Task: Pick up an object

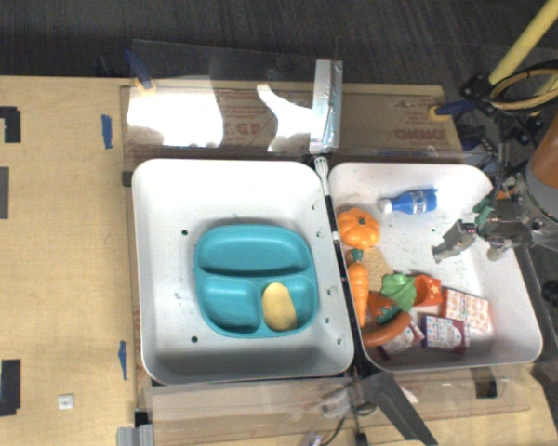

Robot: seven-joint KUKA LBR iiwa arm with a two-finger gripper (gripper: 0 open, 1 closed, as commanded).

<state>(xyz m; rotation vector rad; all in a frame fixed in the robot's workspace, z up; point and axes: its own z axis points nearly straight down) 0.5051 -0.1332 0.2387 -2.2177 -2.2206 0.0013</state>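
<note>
Grey two-finger hand [456, 240] hangs over the right shallow white plastic bin [516, 291], near its right wall, fingers pointing left and down toward the bin floor; nothing visible between them, and whether they are spread wide or narrow cannot be told from this angle. Orange band of the arm [551, 156] sits up and right of the hand at the frame edge. Just up-left of the hand lies a small blue and white plastic bottle [409, 202] on its side, apart from the fingers. Further left of the hand, against the bin's left wall, a small orange toy pumpkin [358, 229]; below it an orange toy carrot [358, 291] lying lengthwise. Down-left of the hand a green toy vegetable piece [399, 288] touches an orange-red toy piece [428, 291], and a red toy sausage-like piece [387, 328] lies under them. Below the hand two small printed cartons [456, 321] rest side by side near the bin's front edge. Well left of the hand, in the left white bin [158, 249], a teal plastic divided tray [256, 277] holds a yellow egg-shaped toy [279, 306] in its lower right compartment. Tan cardboard-covered counter [46, 249] lies far left.
</note>
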